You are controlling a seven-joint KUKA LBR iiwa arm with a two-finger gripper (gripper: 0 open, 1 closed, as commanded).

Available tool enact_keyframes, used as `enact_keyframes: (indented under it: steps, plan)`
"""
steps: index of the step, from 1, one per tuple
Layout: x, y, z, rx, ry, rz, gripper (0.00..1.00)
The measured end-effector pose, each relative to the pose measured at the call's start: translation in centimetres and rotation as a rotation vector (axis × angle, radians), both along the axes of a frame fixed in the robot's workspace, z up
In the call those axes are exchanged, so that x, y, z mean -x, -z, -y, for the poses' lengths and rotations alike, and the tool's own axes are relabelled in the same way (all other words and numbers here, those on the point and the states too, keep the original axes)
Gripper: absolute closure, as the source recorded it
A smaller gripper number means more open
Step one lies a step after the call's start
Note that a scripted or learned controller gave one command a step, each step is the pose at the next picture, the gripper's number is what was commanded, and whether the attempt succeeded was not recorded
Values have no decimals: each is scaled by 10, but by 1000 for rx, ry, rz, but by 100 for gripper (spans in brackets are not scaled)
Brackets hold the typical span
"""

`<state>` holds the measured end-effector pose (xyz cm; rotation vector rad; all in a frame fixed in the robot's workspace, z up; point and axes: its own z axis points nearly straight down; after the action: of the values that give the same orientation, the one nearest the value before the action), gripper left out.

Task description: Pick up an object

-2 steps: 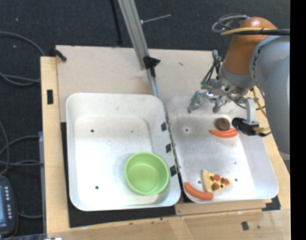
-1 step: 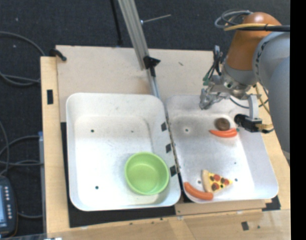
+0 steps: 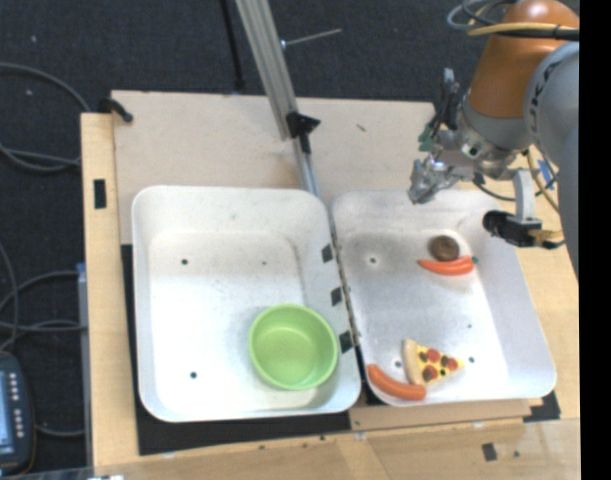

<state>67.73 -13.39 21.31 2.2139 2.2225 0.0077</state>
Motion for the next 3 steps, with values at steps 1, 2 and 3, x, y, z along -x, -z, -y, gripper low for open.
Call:
enact_keyframes:
  steps: [1,2,3]
  plan:
    - [0,8,1,1,-1,-6,100]
    - [2,9,-48,0,-2,-7,100]
    - [9,9,-99,-1,-3,-7,100]
